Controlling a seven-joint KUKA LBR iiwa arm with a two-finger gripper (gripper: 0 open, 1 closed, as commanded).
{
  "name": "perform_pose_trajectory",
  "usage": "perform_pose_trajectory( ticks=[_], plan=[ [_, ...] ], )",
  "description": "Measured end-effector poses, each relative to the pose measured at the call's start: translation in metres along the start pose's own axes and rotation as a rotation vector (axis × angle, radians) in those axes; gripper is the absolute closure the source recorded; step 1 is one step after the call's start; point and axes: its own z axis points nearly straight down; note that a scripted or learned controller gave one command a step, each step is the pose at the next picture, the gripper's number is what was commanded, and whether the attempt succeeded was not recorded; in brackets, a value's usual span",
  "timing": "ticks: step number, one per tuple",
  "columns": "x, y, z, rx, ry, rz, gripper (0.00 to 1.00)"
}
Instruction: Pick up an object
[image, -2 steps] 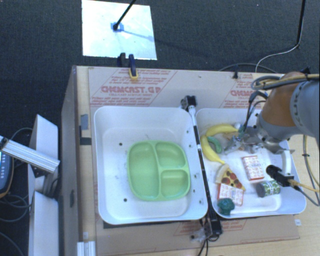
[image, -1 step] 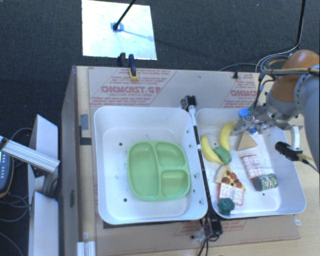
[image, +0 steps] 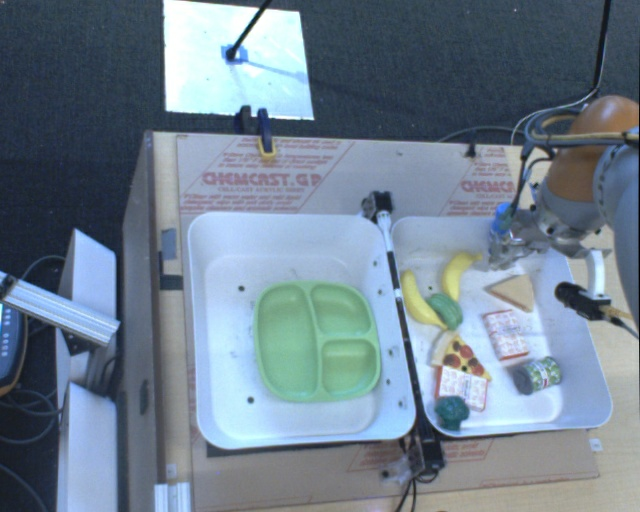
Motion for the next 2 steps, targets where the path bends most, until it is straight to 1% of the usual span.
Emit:
perform_pose_trajectory(
  ticks=[1, 2],
  plan=[
    [0.001, 0.001, -0.001, -0.006, 0.000, -0.001, 0.00],
    [0.085, -0.009, 0.009, -0.008, 0.000, 0.004, 0.00]
  ],
)
